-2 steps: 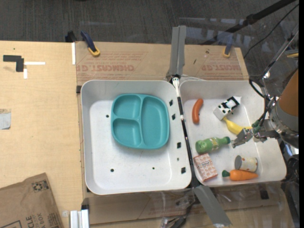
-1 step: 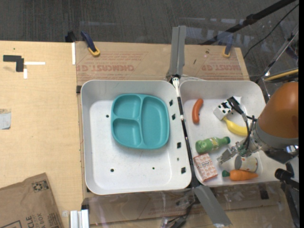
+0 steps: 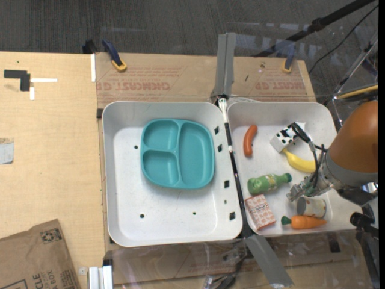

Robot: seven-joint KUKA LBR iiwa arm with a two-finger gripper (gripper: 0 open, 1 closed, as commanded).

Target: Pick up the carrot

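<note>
Carrot (image 3: 305,222) lies at the near edge of the right bin (image 3: 328,114). Going left to right: a teal divided plate (image 3: 178,153) in the left bin (image 3: 114,179), then a sausage (image 3: 249,140), green bottle (image 3: 269,183), small box (image 3: 260,212) and banana (image 3: 299,161). The gripper (image 3: 305,189) hangs just above the carrot; whether it is parted cannot be told.

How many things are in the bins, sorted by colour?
Orange: 2, the carrot and a sausage
Yellow: 1, a banana
Green: 1, a bottle
Teal: 1, a divided plate
Red and white: 1, a small box
Black and white: 1, a cow toy
Whitish: 1, a cup
Total: 8
</note>
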